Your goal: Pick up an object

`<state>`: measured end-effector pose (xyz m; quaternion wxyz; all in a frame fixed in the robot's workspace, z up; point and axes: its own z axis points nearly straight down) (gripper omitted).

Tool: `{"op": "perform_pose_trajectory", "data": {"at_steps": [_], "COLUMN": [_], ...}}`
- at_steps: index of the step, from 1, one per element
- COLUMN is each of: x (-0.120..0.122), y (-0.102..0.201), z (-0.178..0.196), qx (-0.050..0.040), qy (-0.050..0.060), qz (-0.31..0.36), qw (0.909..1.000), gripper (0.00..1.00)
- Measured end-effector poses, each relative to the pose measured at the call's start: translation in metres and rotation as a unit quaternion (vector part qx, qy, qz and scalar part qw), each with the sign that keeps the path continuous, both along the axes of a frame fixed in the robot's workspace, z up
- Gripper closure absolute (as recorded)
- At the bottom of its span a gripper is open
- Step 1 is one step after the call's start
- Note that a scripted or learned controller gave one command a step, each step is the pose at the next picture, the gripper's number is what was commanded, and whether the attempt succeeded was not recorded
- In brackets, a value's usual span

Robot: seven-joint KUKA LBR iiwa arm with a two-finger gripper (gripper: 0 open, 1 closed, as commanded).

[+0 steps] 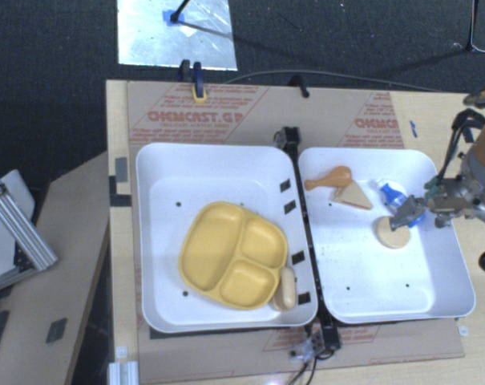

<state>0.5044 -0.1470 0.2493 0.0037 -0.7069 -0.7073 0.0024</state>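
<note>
The pincer (406,212), its grip state impossible to tell, hovers over a tan disc (393,233) in the right bin (402,299); crowded by a blue object (391,192), it could snag both

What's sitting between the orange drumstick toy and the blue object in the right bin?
In the camera view, a tan wedge-shaped piece lies between the orange drumstick toy and the blue object, touching the drumstick's lower edge.
</note>
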Motion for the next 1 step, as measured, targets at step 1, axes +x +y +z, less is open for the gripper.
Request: {"op": "perform_pose_trajectory", "data": {"at_steps": [1], "x": [0.0022], "y": [0.0002], "z": [0.0051], "qx": [-0.0012], "qy": [-0.006], "qz": [0.001], "qw": [1.0], "gripper": [0.0]}}
